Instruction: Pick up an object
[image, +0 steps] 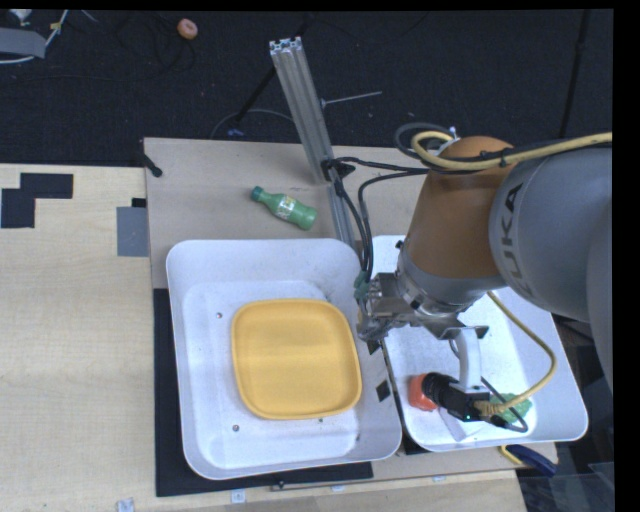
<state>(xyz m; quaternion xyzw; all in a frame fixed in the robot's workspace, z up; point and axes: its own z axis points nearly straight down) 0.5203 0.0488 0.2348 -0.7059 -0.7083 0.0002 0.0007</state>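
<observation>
A square yellow plate (296, 357) lies flat in the left white bin (195, 300). My gripper (374, 335) hangs low over the wall between the two bins, just right of the plate's right edge, with the wide grey and orange wrist above hiding most of it. A small orange-red thing (422, 399) and a bit of green (516, 406) lie at the front of the right bin (560, 400). I see nothing held in the gripper.
A small green bottle (284, 207) lies on its side on the bench behind the left bin. A slanted metal rail (310, 100) rises behind the bins, with black cables running down beside it to the wrist.
</observation>
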